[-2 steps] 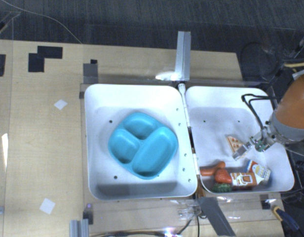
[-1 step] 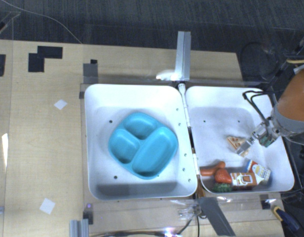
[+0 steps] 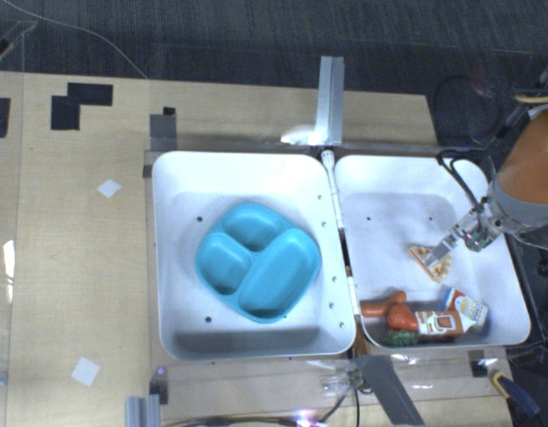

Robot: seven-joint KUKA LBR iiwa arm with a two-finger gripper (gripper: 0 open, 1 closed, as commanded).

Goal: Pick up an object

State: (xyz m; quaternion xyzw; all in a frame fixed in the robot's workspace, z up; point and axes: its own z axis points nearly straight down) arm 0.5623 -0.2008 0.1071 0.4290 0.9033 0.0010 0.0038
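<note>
- Camera view, nearest item: juice carton (image 3: 451, 318), orange and white, lying on its side along the front wall of the right bin (image 3: 501, 238); it sits below the pincer and a little to its left, long axis running roughly left to right.
- Carrot toy (image 3: 387, 310), orange with a green end, touching the carton's left end; farther left of the pincer than the carton.
- Pizza-slice toy (image 3: 431, 261), small tan wedge on the bin floor; judged the likeliest target. It lies right at the pincer's tip, on its lower-left side, long axis slanting down to the right.
- Pincer (image 3: 445, 249), reaching in from the right on a grey wrist; whether it is spread or closed cannot be told, nor whether it touches the slice.
- Blue divided tray (image 3: 257, 261) in the left bin (image 3: 181, 238), well apart to the pincer's left.
- Surface (image 3: 69, 265): pale wood, carrying both bins.
</note>
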